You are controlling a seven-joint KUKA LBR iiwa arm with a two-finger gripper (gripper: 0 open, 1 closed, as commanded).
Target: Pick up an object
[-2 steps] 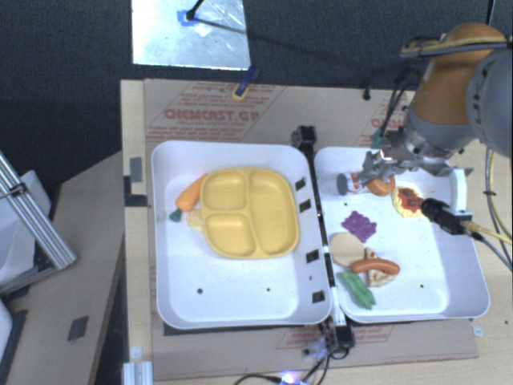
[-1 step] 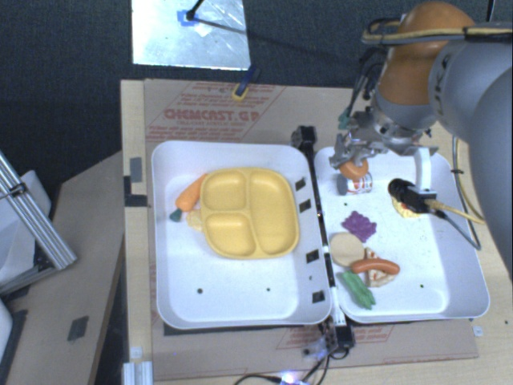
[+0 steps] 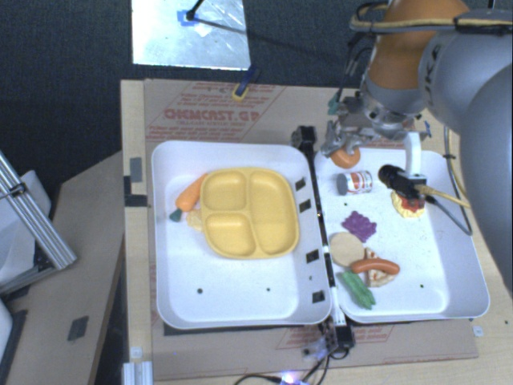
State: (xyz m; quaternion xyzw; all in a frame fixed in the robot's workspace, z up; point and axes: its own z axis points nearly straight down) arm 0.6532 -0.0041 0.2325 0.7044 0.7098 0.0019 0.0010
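Nearest us, a green toy vegetable [image 3: 357,289] lies beside a hot dog [image 3: 377,268] in the right bin [image 3: 457,287]. At that bin's far edge, we see the gripper [image 3: 346,147] clamped on an orange toy [image 3: 346,158].

One fixed camera, high above the table, looking down at a slant.

You are looking from the near side of the table [image 3: 96,215] across both white bins: the left bin [image 3: 172,239] and the right bin [image 3: 457,279] sit side by side in the middle of the frame, near edges low in the picture, far edges higher up. The view stands back enough that you see both bins whole, the cardboard sheet [image 3: 208,111] under them and dark floor beyond. The arm [image 3: 433,46] enters from your upper right, large and close to the lens.
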